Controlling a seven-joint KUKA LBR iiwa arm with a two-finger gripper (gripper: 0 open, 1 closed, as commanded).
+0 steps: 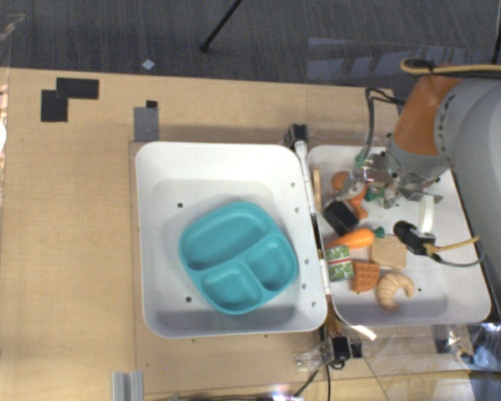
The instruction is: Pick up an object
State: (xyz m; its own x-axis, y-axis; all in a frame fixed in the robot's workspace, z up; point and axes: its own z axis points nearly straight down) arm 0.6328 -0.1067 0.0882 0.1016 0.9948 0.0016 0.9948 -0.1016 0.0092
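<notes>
Carrot (356, 237) lies in the right bin (451, 303), its long axis running across the bin, thick end toward the arm. It sits just below and left of the gripper (369, 182), with a black block (340, 216) between them. From here I cannot tell the gripper's state.

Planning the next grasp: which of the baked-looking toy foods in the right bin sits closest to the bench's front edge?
The croissant, curved and tan, lying below the waffle and the bread slice.
</notes>
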